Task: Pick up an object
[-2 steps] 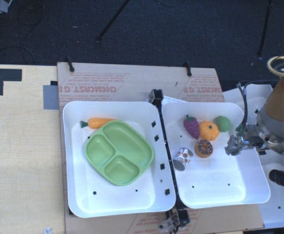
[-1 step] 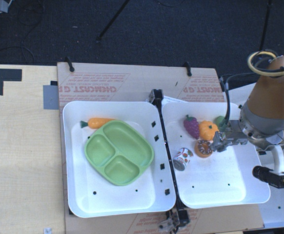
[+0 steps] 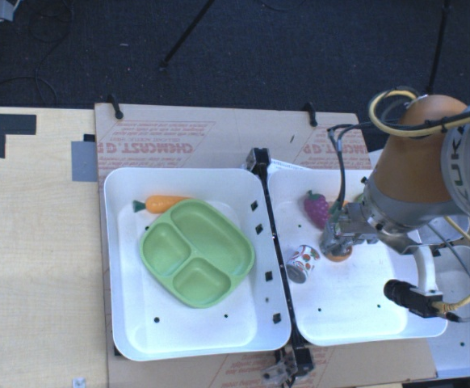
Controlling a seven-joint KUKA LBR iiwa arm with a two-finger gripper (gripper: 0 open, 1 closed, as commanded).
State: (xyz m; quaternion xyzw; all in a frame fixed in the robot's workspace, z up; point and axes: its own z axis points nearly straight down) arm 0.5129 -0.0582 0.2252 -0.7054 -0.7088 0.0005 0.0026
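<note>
In the right bin (image 3: 356,318) lie a purple fruit-shaped toy (image 3: 316,208), a small orange item (image 3: 338,254) and a patterned white cup on its side (image 3: 300,262). My gripper (image 3: 333,241) hangs low over the right bin, just above the orange item and right of the cup. The arm's orange band and grey wrist (image 3: 417,168) rise to its right. An orange carrot (image 3: 164,204) and a green divided plate (image 3: 197,251) rest in the left bin (image 3: 138,330).
A black divider (image 3: 271,249) runs between the two bins. A black cylindrical part of the arm's gear (image 3: 409,296) sits over the right bin's near right corner. Cardboard (image 3: 178,140) lies under the bins.
</note>
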